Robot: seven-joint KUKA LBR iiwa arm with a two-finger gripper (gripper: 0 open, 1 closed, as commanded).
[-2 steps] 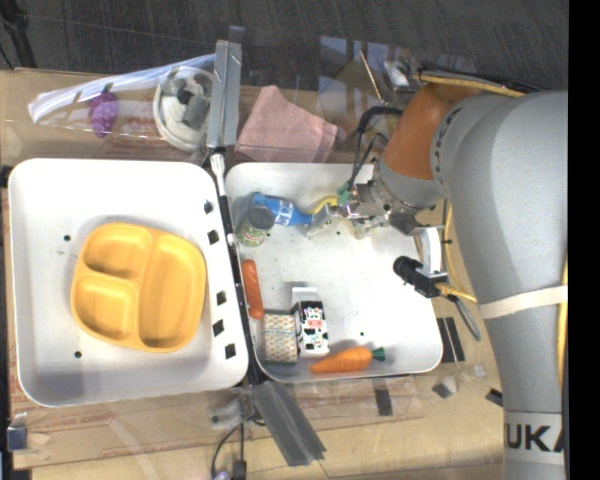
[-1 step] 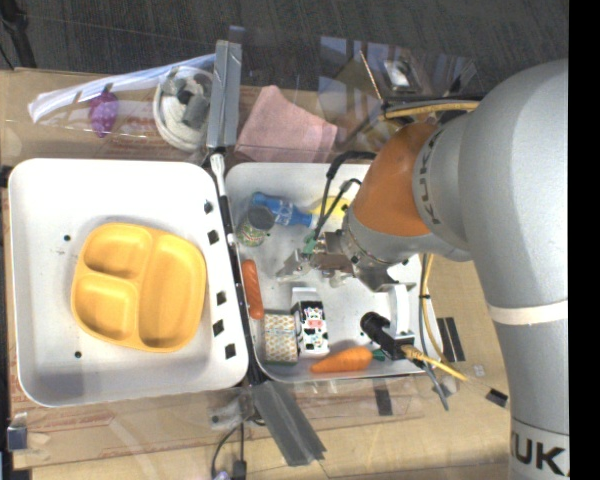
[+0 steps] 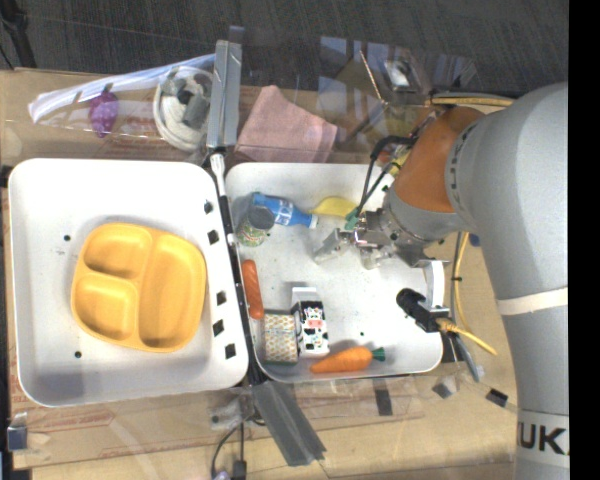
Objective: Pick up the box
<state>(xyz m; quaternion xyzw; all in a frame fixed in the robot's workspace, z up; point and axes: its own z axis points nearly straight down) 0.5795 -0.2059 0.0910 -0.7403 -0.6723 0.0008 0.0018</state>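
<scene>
Well below-left of the open, empty hand (image 3: pixel 345 246) lies the box (image 3: pixel 311 328).

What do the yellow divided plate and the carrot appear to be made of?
The plate looks like moulded plastic: uniform yellow, smooth, with soft highlights on its rounded compartment rims. The carrot is probably a plastic toy: even orange colour, slight sheen, a small green tip. Neither can be confirmed from appearance alone.
</scene>
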